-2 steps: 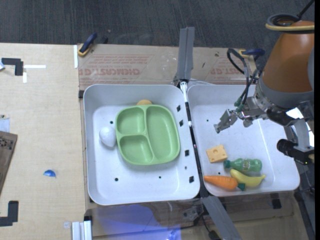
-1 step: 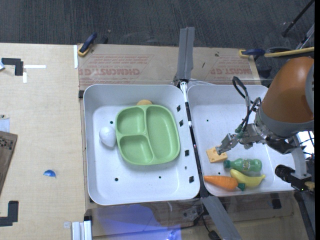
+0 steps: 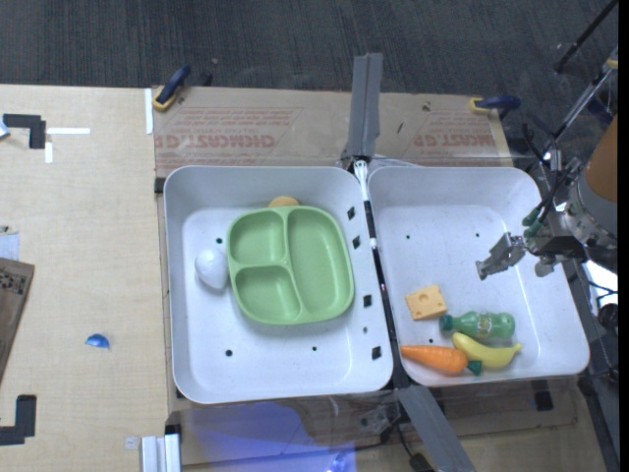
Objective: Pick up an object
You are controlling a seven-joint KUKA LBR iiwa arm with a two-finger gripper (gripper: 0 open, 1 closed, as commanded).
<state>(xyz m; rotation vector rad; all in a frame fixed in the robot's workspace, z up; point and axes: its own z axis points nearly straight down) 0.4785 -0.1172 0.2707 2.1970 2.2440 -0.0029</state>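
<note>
Two shallow white bins: left bin (image 3: 187, 293) with glossy green divided tray (image 3: 291, 264), white ball (image 3: 210, 267) at its nine o'clock. Right bin (image 3: 462, 214) with holed cheese wedge (image 3: 426, 302), green bottle (image 3: 479, 324), banana (image 3: 486, 351), carrot (image 3: 433, 358). Gripper (image 3: 503, 256) at cheese's two o'clock, apparently spread, grasping nothing.

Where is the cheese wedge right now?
The cheese wedge lies in the right bin, near its front-left, just left of the green bottle and behind the carrot.

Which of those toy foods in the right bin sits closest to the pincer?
The cheese wedge; it lies just below-left of the pincer, while bottle, banana and carrot sit farther toward the front.
</note>
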